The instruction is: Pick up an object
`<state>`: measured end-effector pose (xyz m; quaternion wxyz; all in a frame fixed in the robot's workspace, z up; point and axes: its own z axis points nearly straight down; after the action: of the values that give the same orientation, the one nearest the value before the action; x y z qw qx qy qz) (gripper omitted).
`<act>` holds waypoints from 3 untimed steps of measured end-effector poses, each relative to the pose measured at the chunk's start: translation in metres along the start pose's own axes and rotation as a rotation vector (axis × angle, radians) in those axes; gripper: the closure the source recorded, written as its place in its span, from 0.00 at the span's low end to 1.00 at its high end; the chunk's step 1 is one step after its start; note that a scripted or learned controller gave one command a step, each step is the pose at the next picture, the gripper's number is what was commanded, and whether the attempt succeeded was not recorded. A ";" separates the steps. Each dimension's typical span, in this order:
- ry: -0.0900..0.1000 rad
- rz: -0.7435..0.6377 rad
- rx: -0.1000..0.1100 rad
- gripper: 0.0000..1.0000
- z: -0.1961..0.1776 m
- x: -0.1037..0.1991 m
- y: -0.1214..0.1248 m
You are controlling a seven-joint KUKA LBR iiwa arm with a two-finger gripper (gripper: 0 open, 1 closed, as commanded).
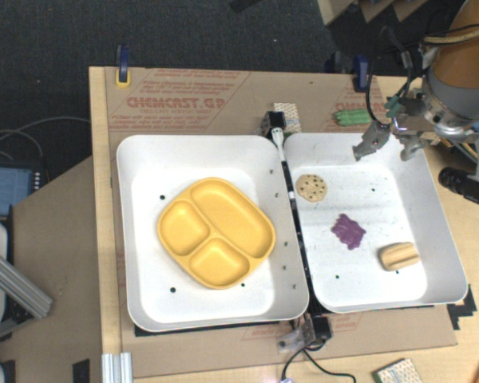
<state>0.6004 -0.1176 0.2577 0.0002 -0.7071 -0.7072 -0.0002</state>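
Glossy yellow three-compartment plate (pixel 215 231)

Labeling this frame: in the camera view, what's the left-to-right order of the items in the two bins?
Yellow divided plate → cookie → purple piece → tan bread roll. The plate lies in the left bin, the other three in the right bin.

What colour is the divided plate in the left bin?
Yellow all over; the divided plate shows plainly in the camera view.
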 end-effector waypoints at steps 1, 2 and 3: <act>0.003 0.005 0.019 0.00 0.167 -0.032 -0.056; -0.001 -0.003 -0.002 0.00 0.174 -0.004 -0.032; 0.002 0.002 0.006 0.00 0.173 -0.001 -0.079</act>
<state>0.5218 -0.1183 0.0847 0.0028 -0.7077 -0.7065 0.0013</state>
